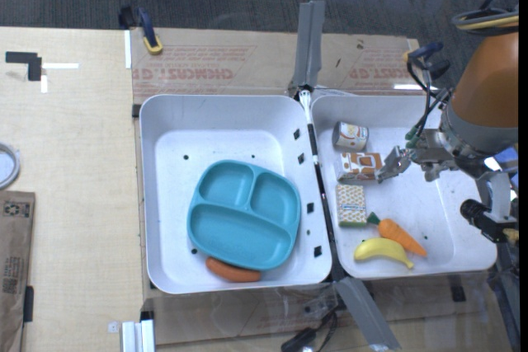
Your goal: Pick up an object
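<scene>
Claw [388, 166] hovering beside brown carton [360, 166]; finger state indiscernible; risking a push toward patterned box [351, 204].

A pale wooden bench [66, 144] carries a sheet of brown cardboard [214, 62] with red lettering, lying along the far side of the scene. A blue-and-yellow clamp [148, 33] grips the cardboard's far left corner. Black tape [25, 62] marks the bench at far left. A roll of clear tape [7, 167] sits at the left edge, with a brown paper bag [16, 251] nearer.
</scene>
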Robot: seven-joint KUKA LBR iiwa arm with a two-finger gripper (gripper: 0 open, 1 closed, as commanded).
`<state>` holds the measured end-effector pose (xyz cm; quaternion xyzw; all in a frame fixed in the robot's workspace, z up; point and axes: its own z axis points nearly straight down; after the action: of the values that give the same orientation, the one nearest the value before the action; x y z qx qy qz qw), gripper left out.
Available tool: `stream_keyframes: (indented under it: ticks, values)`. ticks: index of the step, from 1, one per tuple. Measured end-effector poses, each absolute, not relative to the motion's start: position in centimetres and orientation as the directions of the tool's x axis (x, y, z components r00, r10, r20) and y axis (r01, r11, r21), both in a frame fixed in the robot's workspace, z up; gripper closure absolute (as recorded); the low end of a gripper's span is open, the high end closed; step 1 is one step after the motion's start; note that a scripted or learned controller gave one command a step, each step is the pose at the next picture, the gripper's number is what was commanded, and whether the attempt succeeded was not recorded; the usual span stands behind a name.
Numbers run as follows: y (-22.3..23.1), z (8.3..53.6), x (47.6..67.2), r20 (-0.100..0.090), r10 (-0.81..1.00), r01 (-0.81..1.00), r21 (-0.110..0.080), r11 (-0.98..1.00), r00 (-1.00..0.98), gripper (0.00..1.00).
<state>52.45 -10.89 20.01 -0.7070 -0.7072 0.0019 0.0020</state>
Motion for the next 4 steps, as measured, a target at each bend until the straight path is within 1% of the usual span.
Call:
stream_keyframes:
  ticks: [1, 2, 3, 4]
  values:
    - [-12.9, 9.1, 47.7, 0.001, 1.0, 1.0, -0.003, -0.003, 0.003, 0.0]
    - [-9.9, 12.6, 55.7, -0.001, 1.0, 1.0, -0.001, 0.0, 0.0, 0.0]
    - [-10.1, 9.3, 60.5, 0.001, 1.0, 1.0, -0.013, 0.002, -0.002, 0.0]
    - [-14.4, 8.6, 65.1, 0.006, 1.0, 0.999, -0.034, 0.0, 0.0, 0.0]
